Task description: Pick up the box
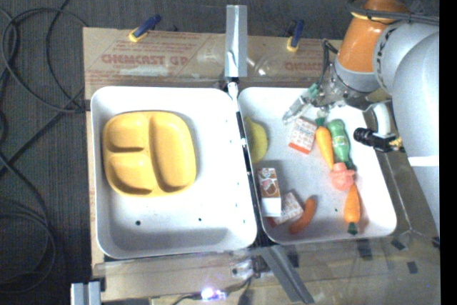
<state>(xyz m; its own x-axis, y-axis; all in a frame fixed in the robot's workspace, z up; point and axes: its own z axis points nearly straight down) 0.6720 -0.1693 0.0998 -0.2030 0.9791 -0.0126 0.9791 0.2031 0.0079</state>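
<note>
Three small boxes lie in the right bin [385,221]. A red and white box [303,135] lies near the bin's far middle. A brown and white carton [268,191] lies along the left wall, and beside it sits a small pale box [291,205]. My gripper [305,103] hovers at the bin's far side, just above and behind the red and white box. It is open, with nothing between its fingers. The grey arm with its orange band [364,39] comes in from the right.
Also in the right bin are a yellow-green fruit [257,140], a carrot [325,146], a green bottle [340,141], a pink piece [342,177], a second carrot [351,206] and a sausage [303,216]. The left bin [171,228] holds a yellow divided plate [150,151].
</note>
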